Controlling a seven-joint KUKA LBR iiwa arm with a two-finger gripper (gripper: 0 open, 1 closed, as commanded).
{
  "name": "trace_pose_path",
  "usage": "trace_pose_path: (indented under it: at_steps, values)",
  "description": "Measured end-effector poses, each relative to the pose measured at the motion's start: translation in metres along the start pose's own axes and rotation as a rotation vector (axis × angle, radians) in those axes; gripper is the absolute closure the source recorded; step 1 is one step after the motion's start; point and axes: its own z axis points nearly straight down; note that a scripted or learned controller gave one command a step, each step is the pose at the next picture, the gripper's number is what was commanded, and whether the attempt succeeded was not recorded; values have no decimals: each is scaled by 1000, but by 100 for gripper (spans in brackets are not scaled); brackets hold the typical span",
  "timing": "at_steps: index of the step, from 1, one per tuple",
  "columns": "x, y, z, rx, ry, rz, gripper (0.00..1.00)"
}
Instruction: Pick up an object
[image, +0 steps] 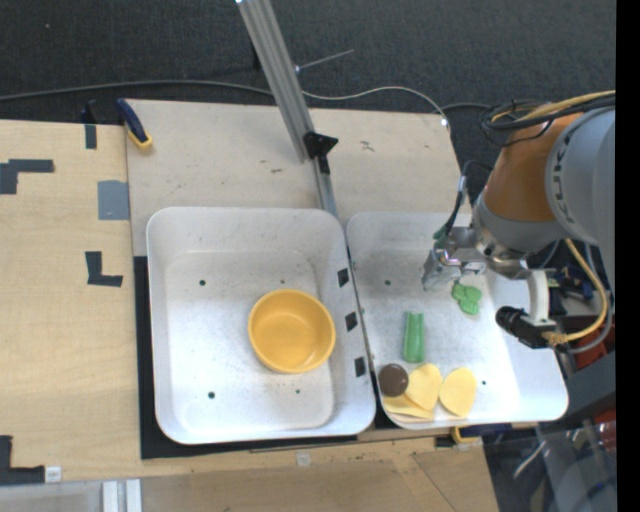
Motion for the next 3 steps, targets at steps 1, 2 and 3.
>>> trace_pose_path:
  at_steps: [1,2,3]
  values:
    - [-10,0,-55,0,-1,1,100]
    - [-10,1,-79,2,1,0,100]
    - [33,16,-81,5,2,-5,100]
